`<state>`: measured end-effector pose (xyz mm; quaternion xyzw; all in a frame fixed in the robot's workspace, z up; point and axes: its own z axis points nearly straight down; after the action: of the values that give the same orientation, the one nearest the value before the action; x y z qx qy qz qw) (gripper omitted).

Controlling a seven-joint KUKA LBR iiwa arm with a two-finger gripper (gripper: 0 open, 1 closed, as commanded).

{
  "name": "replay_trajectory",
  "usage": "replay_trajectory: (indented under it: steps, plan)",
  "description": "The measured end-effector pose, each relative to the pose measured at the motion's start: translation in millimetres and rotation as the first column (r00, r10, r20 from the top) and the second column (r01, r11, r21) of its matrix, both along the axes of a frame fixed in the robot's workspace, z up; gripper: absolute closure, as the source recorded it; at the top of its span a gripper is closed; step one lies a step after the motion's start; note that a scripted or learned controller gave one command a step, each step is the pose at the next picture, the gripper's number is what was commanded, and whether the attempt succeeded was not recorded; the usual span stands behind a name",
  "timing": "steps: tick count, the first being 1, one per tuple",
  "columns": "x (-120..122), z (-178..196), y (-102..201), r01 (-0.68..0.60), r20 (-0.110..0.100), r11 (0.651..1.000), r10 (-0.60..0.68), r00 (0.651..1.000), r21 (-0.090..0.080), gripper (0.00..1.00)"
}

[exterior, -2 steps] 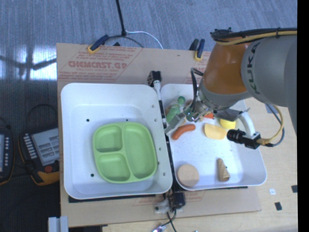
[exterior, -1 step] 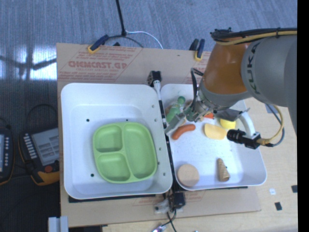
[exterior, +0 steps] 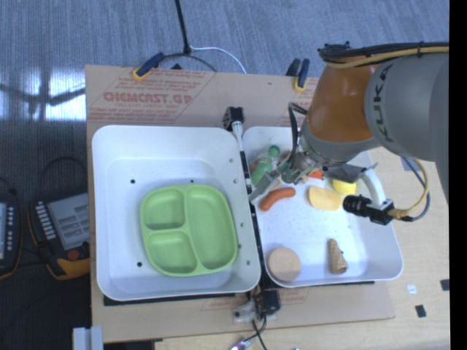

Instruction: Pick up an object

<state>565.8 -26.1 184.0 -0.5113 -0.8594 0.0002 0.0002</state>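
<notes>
Gripper [exterior: 290, 172] low in right bin [exterior: 379, 268], opening cannot be told; orange sausage [exterior: 277, 197] just near-left of it.

Two shallow white bins sit side by side on a brown cardboard-covered bench [exterior: 146, 93]. The left bin [exterior: 117, 159] holds a light green plastic divided plate [exterior: 190, 228]. The grey arm with its orange band [exterior: 343, 108] reaches into the right bin [exterior: 379, 257], its gripper [exterior: 295, 170] low among a green item [exterior: 260, 168], an orange sausage-shaped toy [exterior: 277, 197], a yellow piece [exterior: 325, 198], a round tan disc [exterior: 284, 263] and a tan cone-like piece [exterior: 336, 256].
</notes>
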Motion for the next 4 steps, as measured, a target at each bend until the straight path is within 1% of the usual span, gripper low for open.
replay_trajectory:
  steps: [4]
  plan:
    - [0.0, 0.0, 0.0, 0.0, 0.0, 1.0, 0.0, 1.0, 0.0, 0.0]
